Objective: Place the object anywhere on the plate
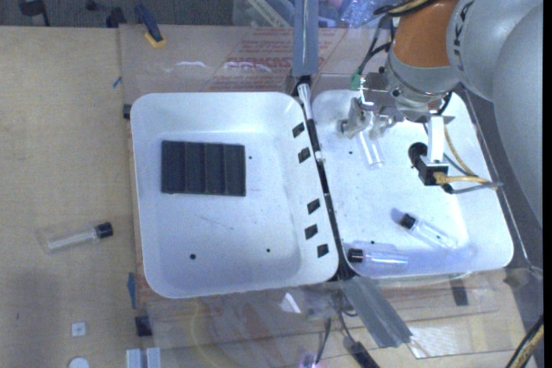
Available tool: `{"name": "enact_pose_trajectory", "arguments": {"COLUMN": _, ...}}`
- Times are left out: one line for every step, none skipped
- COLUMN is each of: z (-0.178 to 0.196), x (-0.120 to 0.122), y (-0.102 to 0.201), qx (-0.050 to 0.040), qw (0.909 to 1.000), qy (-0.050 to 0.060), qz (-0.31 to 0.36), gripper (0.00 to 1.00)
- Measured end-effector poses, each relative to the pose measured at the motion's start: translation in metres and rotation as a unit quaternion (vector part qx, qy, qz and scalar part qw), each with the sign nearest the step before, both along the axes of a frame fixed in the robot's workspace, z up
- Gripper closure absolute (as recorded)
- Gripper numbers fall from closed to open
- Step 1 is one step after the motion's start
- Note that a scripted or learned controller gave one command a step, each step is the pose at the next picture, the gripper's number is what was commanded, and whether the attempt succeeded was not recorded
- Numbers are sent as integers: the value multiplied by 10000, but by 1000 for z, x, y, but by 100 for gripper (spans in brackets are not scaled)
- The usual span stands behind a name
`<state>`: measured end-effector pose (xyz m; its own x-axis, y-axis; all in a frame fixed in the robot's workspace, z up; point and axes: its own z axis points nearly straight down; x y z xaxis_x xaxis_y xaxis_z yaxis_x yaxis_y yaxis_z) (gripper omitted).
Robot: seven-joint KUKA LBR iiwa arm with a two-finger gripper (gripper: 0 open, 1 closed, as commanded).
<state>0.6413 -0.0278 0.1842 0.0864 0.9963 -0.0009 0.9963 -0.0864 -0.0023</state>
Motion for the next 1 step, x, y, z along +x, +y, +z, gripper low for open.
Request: {"name": "enact_pose_trajectory", "arguments": {"z": 56, "x": -134, "y": 32, "qx": 14, "qw": 9744, "qy": 6, "qz": 2247, "gripper": 100}}
